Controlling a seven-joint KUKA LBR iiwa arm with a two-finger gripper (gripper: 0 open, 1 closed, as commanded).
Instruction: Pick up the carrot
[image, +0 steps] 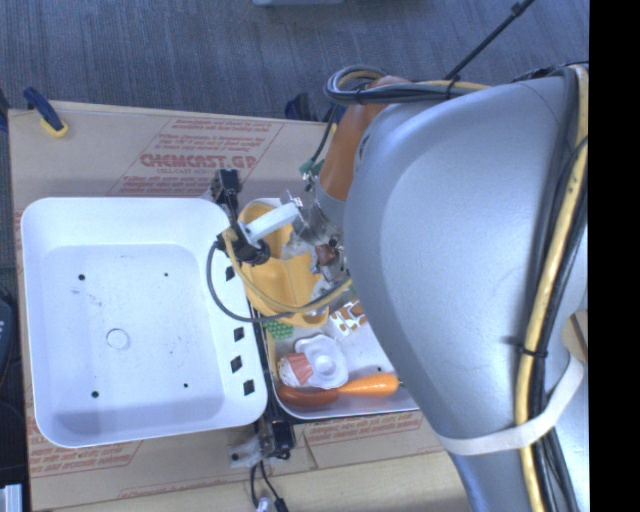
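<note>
- Camera view: the arm (470, 250) reaches in from the right and covers most of the right bin (400, 400); the left bin (50, 300) lies beside it.
- Camera view: the gripper (305, 240) hangs over the far part of the right bin, above a yellow item (280, 285). Whether it is spread or closed cannot be told.
- Camera view: the carrot (368, 385) lies flat at the near edge of the right bin, just beside a white item (318, 365) and touching a reddish item (305, 395). It is well apart from the gripper, nearer the viewer, with nothing gripped that can be seen.
- Judgement: the step in hand is the approach. A good pick calls for travel toward the near edge, a descent over the carrot's middle, and a grip across its narrow width, clear of the neighbours.
</note>
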